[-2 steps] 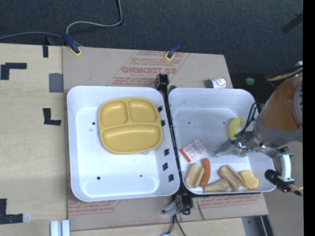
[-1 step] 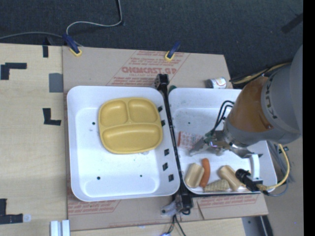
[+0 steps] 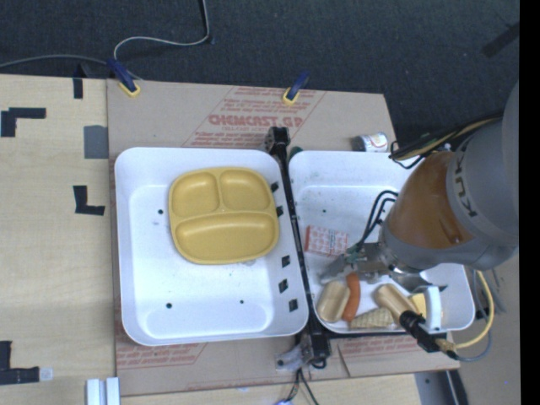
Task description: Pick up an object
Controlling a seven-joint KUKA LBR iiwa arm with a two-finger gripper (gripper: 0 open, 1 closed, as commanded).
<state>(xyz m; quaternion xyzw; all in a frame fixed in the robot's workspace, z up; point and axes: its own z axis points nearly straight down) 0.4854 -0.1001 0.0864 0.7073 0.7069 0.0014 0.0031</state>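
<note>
Near edge of right bin: a cluster of toy food lay against the front wall of the right bin [image 3: 380, 163]; a hot dog in a bun [image 3: 342, 298], an ice-cream cone [image 3: 369, 318] on its side just beside it, and a tan bread-like piece [image 3: 393, 299] touching the cone's far side
Tool: the gripper [image 3: 359, 260] hung low over the hot dog, under the grey arm [image 3: 472, 201] with its orange band; its fingers appeared spread a little, though the view was too blurred to be sure; nothing could be seen between them
Task's thing: the hot dog looked the likeliest target, in the front left part of the right bin, close under the fingertips
Handling: judged light, hollow and stiff plastic; smooth and likely slippery; not fragile; the rounded bun could roll or squirt out of a pinch
Where to grip: across the narrow width of the bun at mid-length, jaws square to its long axis; the cone crowding one side might be nudged
Flat packet: a small red-and-white packet [image 3: 325, 240] lay flat on the bin floor behind the toys; thin, hard to pinch; its print was too small to read
Left bin: the left bin [image 3: 139, 226] held a yellow divided plate [image 3: 224, 213]; rigid, broad, awkward for two fingers
Writing: the cardboard sheet [image 3: 253, 116] under the bins bore red lettering, seemingly "CHEMCAST GP"; finer lines unreadable
</note>
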